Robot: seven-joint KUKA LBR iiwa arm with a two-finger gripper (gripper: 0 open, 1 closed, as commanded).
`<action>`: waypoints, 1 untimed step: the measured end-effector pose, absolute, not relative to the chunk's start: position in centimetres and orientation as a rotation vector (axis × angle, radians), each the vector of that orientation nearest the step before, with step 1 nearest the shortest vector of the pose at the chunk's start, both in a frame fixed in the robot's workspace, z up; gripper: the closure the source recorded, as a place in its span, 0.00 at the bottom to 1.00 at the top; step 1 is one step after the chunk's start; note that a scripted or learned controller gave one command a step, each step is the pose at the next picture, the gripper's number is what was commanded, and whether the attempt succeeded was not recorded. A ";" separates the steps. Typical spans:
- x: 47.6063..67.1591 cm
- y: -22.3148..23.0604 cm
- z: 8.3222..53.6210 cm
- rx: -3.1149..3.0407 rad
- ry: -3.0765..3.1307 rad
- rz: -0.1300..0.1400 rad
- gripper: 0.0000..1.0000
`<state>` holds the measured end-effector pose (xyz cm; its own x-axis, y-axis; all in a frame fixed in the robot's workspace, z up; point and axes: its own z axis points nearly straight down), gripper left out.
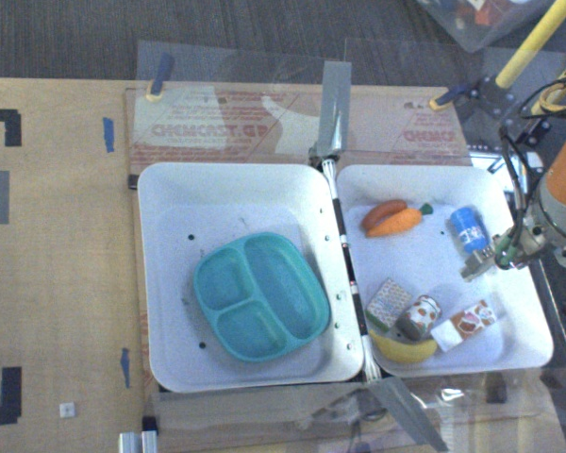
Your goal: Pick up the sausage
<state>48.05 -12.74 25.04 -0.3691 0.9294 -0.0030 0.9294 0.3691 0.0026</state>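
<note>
Reaching has barely begun: left of the bins' divider (pixel 341 234) lies a teal divided plate (pixel 261 295); just right of it, toward the far wall, the sausage (pixel 382 213) rests against a carrot (pixel 399 223). The gripper (pixel 486 260) hovers well right, empty. Next it must cross leftward and descend. Finger spacing unreadable; wrist cropped.

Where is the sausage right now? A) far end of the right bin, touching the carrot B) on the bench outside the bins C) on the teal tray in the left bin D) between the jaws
A: the sausage lies against the carrot at the far end of the right bin.
</note>
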 end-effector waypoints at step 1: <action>48.1 -10.2 26.3 1.743 2.608 0.002 1.00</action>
<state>48.07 -10.24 26.31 -0.3828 0.9238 -0.0033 0.9238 0.3828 0.0036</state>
